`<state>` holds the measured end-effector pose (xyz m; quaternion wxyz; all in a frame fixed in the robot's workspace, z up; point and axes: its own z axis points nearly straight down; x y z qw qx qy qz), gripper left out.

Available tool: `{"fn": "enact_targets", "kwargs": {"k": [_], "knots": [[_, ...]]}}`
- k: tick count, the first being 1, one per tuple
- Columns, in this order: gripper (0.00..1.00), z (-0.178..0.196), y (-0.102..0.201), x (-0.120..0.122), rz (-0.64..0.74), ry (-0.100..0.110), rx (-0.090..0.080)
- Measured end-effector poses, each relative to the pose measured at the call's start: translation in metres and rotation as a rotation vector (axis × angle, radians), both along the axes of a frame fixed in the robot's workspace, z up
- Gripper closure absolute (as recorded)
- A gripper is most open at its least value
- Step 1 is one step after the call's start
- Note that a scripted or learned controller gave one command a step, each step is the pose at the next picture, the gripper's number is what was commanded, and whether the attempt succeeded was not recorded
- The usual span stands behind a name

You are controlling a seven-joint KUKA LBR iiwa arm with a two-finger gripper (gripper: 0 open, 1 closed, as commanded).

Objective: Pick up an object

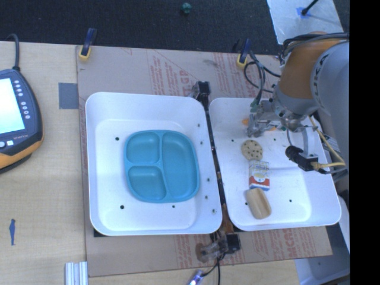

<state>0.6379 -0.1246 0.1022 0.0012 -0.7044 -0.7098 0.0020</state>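
**Gripper low over the right bin, near the cookie**

The gripper (259, 125) is down in the right bin (320, 209), just above the cookie (252, 150), probably to try a grasp there. Nothing is seen between the fingers; whether they are open or closed I cannot tell, because the wrist covers them. A small packet (259, 176) and a bread roll (258, 204) lie below the cookie. The blue plate (161, 165) sits in the left bin (101, 159).
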Motion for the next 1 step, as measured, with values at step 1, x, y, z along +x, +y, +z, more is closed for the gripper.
{"fn": "enact_targets", "kwargs": {"k": [1], "knots": [[0.0, -0.0001, 0.0, -0.0001, 0.0, 0.0, 0.0]]}}
